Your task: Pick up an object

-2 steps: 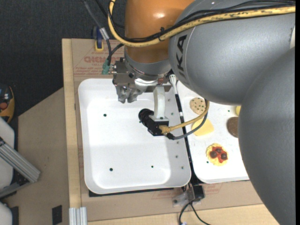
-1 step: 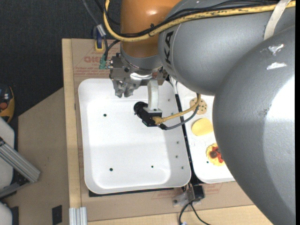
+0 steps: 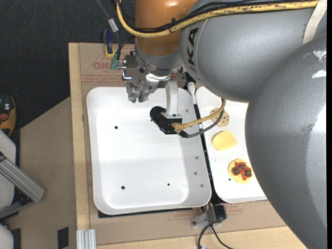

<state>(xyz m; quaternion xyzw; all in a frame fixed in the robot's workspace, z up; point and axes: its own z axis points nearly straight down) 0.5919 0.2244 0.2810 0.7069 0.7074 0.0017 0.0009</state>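
Across the middle of the frame sit two shallow white bins side by side on a brown cardboard-covered bench (image 3: pixel 78 139). The left bin (image 3: pixel 119 165) shows a bare floor marked with a few small dark dots. The right bin (image 3: pixel 233 195), partly hidden by the arm, holds three small objects: a pale yellow rounded piece (image 3: pixel 224 140), a red and dark patterned piece (image 3: pixel 240 171) below it, and a tan perforated disc (image 3: pixel 224 119) above it at the arm's edge.

One grey arm (image 3: pixel 259 61) with an orange band fills the upper right of the frame (it covers much of the right bin). Its gripper (image 3: pixel 139 93) hangs over the top edge of the left bin, at upper centre. Whether its fingers are spread or pressed together cannot be told from this angle, and nothing is visible between them. A black fitting (image 3: pixel 162 119) with cables hangs beside it.

Dark carpet (image 3: pixel 36 35) surrounds the bench at upper left.
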